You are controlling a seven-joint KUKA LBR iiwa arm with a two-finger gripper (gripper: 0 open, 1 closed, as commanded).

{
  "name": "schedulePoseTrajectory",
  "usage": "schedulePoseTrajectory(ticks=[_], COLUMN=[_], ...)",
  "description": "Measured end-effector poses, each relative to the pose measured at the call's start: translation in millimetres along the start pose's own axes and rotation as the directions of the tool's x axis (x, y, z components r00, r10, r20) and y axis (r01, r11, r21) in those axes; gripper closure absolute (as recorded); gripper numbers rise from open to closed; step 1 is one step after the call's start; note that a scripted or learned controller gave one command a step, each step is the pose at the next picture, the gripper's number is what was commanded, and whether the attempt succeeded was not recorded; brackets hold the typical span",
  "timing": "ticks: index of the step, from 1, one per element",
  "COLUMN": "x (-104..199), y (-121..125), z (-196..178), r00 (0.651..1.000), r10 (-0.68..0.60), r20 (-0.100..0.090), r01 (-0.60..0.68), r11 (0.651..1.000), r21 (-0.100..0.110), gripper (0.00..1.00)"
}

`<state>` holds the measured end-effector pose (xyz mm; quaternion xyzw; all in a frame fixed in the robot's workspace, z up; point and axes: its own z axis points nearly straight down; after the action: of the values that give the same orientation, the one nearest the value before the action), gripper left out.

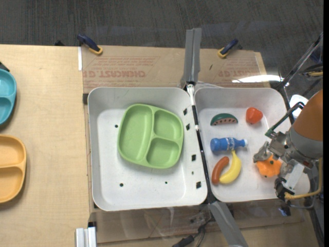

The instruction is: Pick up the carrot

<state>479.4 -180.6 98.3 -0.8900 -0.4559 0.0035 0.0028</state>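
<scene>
Camera view looks down on a bench with two shallow white bins side by side. The left bin (pixel 97 153) carries a green divided plate (pixel 151 136), set a little toward its far left part. The right bin (pixel 205 99) carries the small things. A watermelon slice (pixel 224 120) lies near the far edge, and an orange-red round piece (pixel 254 115) sits beside it toward the far right corner. A blue bottle (pixel 226 144) lies on its side in the middle of this bin. Just below it a banana (pixel 232 168) and a red sausage (pixel 219 169) lie touching each other near the bin's near left corner.

The carrot (pixel 267 167), an orange lump from here, sits by the right edge of the right bin, about midway along it. The arm comes in from the right, its orange band (pixel 312 120) showing above the wrist. The gripper (pixel 271 158) is down right at the carrot, with metal parts on both sides of it, touching or nearly so. From where I stand I can't tell how far its jaws are parted, or whether the carrot is truly held.

On the bench's left edge lie a teal plate (pixel 6 96) and a yellow-orange plate (pixel 10 169). Brown cardboard (pixel 133 68) lies under the far side of the bins, held by two clamps (pixel 90 43).
</scene>
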Motion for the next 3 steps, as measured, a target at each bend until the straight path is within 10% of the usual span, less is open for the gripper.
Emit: schedulePoseTrajectory(ticks=[1, 2, 3], x=[45.7, 45.6, 31.3], y=[-12.2, -12.1, 5.8], z=[-1.9, -2.0, 7.7], r00=[1.0, 1.0, 0.986], r10=[0.012, 0.011, -0.167], r20=[-0.002, -0.001, 0.0], r01=[-0.012, -0.011, 0.167], r11=[1.0, 1.0, 0.986], r21=[-0.004, -0.004, -0.005], gripper=[1.0, 0.0, 0.0])
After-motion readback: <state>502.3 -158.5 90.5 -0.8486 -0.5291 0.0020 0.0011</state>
